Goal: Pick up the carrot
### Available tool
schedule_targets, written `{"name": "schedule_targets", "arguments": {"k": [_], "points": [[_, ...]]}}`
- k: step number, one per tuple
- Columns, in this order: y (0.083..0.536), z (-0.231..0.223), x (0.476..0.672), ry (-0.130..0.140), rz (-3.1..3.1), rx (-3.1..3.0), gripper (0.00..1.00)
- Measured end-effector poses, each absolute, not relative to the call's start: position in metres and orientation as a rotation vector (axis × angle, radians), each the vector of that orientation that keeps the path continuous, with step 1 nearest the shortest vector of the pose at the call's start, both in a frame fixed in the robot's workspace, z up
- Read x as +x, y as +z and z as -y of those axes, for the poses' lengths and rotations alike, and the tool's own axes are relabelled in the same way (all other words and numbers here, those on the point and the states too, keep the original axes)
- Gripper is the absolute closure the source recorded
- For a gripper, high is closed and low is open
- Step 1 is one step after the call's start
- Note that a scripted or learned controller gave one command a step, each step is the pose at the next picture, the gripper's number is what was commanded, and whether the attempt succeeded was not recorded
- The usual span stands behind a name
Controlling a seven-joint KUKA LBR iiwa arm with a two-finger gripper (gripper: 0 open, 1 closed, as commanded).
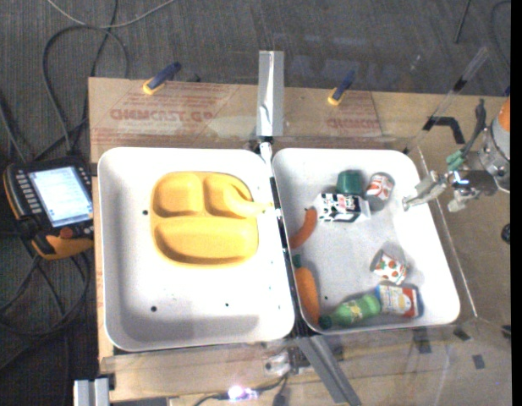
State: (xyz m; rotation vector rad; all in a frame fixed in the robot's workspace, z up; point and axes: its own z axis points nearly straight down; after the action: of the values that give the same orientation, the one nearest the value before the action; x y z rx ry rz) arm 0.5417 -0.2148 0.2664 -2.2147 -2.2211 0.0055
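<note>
The orange carrot (pixel 307 291) lies along the left wall of the right bin (pixel 438 252), near its front corner, with its green end towards the front. My gripper (pixel 436 188) hangs over the right bin's right rim, far to the right of the carrot and well apart from it. Nothing shows in the gripper.
The right bin also holds a reddish sausage (pixel 303 227), a black-and-white carton (pixel 340 207), a green cup (pixel 350 180), a red can (pixel 379 186), a small patterned can (pixel 389 266) and a green bottle (pixel 372 305) beside the carrot. A yellow divided tray (pixel 206 218) lies in the left bin (pixel 134 303).
</note>
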Motion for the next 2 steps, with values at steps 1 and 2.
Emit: {"name": "schedule_targets", "arguments": {"k": [1,2], "points": [[0.229,0.152,0.545,0.003,2.525,-1.861,0.00],[0.239,0.028,0.521,0.004,2.693,-1.608,0.00]]}}
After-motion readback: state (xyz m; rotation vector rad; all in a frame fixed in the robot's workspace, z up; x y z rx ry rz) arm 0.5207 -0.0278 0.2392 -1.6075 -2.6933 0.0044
